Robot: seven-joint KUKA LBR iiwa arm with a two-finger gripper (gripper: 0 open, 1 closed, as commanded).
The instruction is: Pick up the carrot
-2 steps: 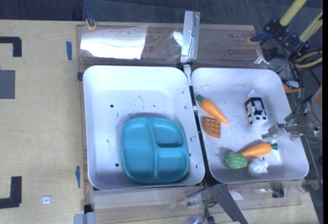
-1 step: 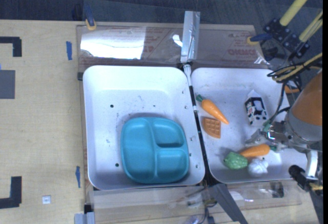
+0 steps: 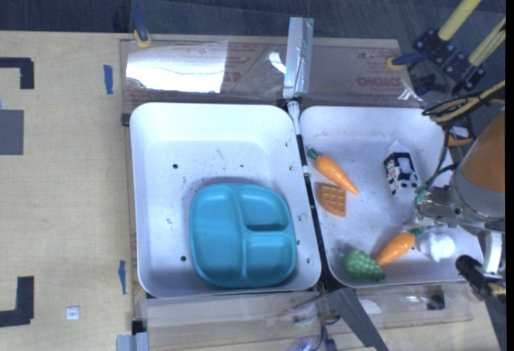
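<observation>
Not picked yet: one carrot (image 3: 332,173) lies in the right bin (image 3: 365,120) by the waffle (image 3: 332,199), another carrot (image 3: 395,247) near my gripper (image 3: 430,221), grip state unclear.

The wooden bench (image 3: 56,205) bears two white bins (image 3: 152,181) side by side.

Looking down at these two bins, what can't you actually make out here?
- The tool, camera view: the arm's wrist covers it, so its grip is hidden.
- The carrot near the tool: whether it is held cannot be told.
- The small black-and-white object: too small to identify.
- The arm: cut off by the right edge.
</observation>
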